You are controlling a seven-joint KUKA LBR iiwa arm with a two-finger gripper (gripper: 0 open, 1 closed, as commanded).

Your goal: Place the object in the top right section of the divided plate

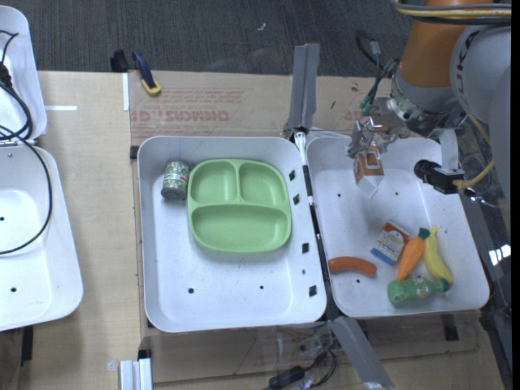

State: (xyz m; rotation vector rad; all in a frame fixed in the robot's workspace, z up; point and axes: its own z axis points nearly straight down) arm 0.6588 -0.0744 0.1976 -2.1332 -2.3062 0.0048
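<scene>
A green divided plate (240, 218) lies in the left bin (162, 291), with two small sections at the far side and one long section in front. Its top right section (262, 183) holds nothing. My gripper (368, 149) hangs over the far left part of the right bin (349, 299). It is shut on a small orange and white carton (369, 167), which hangs from the fingers, well to the right of the plate.
A small tin (175, 179) stands just left of the plate. In the right bin's near part lie a sausage (352, 265), a small box (391, 242), a carrot (410, 256), a banana (436, 256) and a green bottle (414, 291). A raised divider (302, 149) separates the bins.
</scene>
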